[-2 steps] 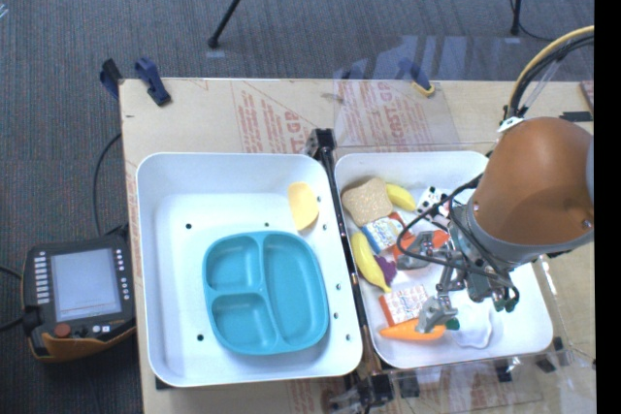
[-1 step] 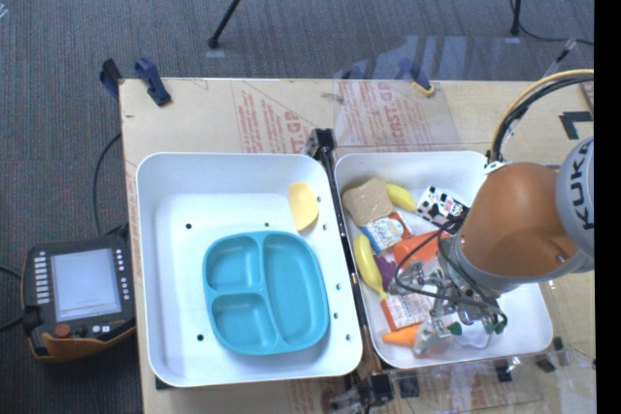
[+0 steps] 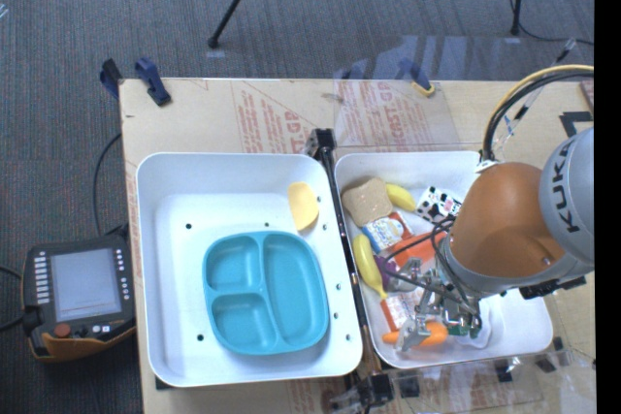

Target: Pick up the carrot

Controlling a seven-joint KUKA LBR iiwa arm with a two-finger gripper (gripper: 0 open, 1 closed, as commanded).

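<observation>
The carrot (image 3: 436, 334) is a small orange piece lying on the floor of the right white bin (image 3: 514, 333), near its front wall. Another orange end (image 3: 390, 337) pokes out to the left of the tool. My gripper (image 3: 423, 327) hangs from the orange-banded wrist (image 3: 500, 220) and sits low, directly over the carrot, covering its middle. The tool's metal parts hide how the carrot lies beneath them, and I cannot tell whether it is touched.
The right bin also holds a tan block (image 3: 366, 199), a yellow banana (image 3: 399, 197), a yellow piece (image 3: 364, 261), snack packets (image 3: 388, 230) and a dotted white box (image 3: 440, 202). The left bin (image 3: 165, 189) holds a blue divided plate (image 3: 264, 291) and a yellow slice (image 3: 304, 206).
</observation>
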